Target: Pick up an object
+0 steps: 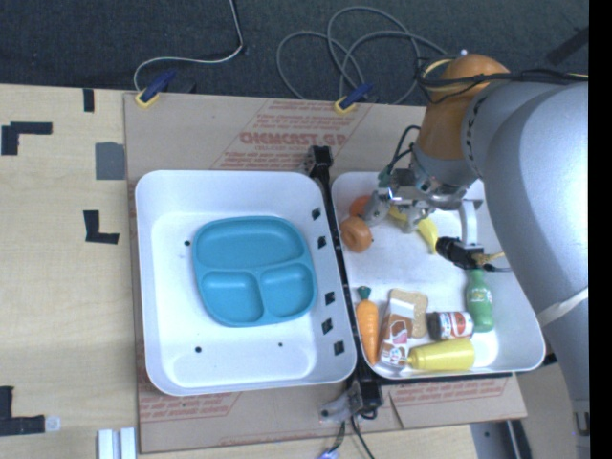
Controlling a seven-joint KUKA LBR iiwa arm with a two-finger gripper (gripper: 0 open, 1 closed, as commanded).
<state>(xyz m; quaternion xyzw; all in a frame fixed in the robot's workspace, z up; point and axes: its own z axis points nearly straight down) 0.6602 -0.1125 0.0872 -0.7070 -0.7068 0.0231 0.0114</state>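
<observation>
Yellow mustard bottle (441, 356) lies nearest you.
Your gripper (409, 204) hangs at its twelve o'clock; you cannot tell its grip state.

Even, fairly bright light falls from above, with no hard glare. The two white bins (153, 256) look clean but not blown out, and their walls throw soft, faint shadows inward. The blue tray (253, 268) casts almost none. The grey arm (535, 180) carries a gentle sheen along its curved shell. The dark floor (96, 17) at the top stays dim. Small items look slightly soft and grainy
</observation>
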